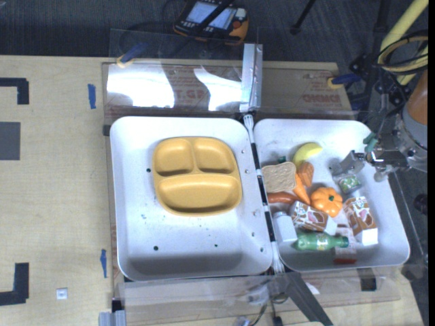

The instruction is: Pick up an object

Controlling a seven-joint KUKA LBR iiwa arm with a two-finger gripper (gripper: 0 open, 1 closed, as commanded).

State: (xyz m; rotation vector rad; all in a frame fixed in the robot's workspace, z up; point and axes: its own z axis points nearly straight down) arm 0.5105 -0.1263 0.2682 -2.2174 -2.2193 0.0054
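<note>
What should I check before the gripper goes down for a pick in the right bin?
1. Gripper is over the right bin: ok.
2. Fingers open: cannot tell.
3. Nothing held yet: cannot tell.
4. Target free of neighbours: not ok; bread slice, carrot, small pumpkin and green bottle lie crowded together.
5. Lemon sits apart near the back wall: ok, likely easiest.
6. Yellow divided tray in the left bin is away from the arm: ok.

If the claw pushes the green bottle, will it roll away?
Probably a bit. The bottle lies on its side and looks round, so it may roll. It looks like smooth plastic, maybe slippery. The carton and packet close by might stop it.
</note>
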